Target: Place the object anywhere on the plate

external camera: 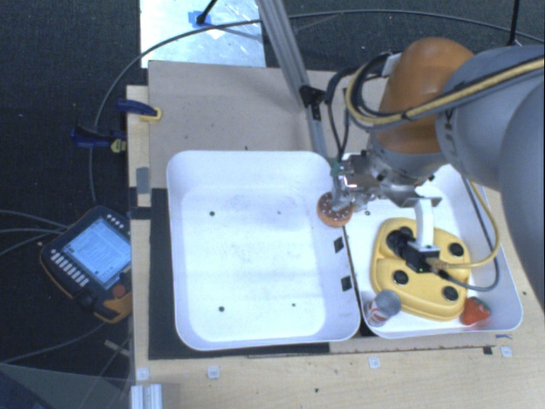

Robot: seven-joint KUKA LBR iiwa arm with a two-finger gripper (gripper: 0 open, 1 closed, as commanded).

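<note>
The small brown round object [334, 212] sits at the centre of the frame, over the rim where the two bins meet, at the upper right corner of the left bin [247, 254]. It is directly under the tip of the pincer [342, 191] and seems to touch it. Whether the pincer is gripping it, or how far open it stands, cannot be told from this angle.

The arm [494, 118] comes in from the upper right of the frame. Its orange band faces the camera above the wrist, and the wrist points down and to the left toward the shared rim.

The yellow plate [409, 290] lies in the right bin [504, 292], to the lower right of the object and apart from it. A small grey item [385, 303] rests at the plate's lower left edge and a red one [475, 312] at its lower right. Both bins stand on the brown bench [221, 109].
</note>
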